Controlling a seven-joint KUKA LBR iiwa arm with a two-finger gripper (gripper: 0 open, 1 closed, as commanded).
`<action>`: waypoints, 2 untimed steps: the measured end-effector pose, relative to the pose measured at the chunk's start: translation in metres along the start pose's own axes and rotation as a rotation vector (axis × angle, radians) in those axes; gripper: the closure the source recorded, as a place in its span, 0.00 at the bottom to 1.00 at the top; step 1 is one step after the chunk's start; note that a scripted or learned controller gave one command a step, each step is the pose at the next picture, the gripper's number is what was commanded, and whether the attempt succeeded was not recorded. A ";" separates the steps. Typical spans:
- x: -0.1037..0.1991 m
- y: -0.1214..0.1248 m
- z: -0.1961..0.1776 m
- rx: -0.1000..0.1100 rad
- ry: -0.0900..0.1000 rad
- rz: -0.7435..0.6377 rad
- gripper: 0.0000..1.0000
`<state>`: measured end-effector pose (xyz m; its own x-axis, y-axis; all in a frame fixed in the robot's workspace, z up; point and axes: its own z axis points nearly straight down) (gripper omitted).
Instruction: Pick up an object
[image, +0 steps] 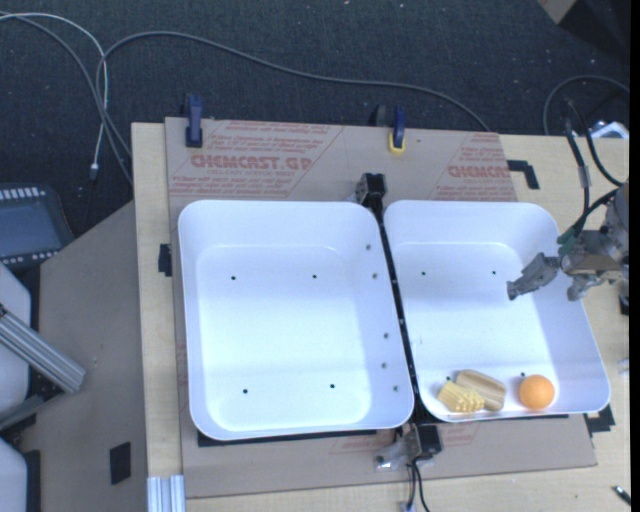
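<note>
Dark carpet surrounded the worktop (150, 300) whose right bin (570, 330) held an orange ball (537, 391) near 2 yellowish pieces (470, 392) at its near edge, so the pincer (545, 278), fingers apart, would best descend squarely over the ball.

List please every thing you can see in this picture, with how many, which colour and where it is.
bins: 2, white, side by side on the bench; left bin, right bin
orange ball: 1, orange, near corner of the right bin
corn piece: 1, yellow, right bin, near edge
tan roll: 1, tan, touching the corn piece
clamps: 2, blue and blue-yellow, far board edge
gripper: 1, grey, over the right bin's right side
</note>
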<state>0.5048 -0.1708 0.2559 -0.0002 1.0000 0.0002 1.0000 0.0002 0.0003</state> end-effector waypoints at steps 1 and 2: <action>0.000 0.000 -0.011 -0.002 0.000 0.000 1.00; 0.033 0.049 -0.030 -0.001 0.000 -0.003 1.00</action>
<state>0.5540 -0.1374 0.2862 -0.0031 1.0000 0.0006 1.0000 0.0031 0.0014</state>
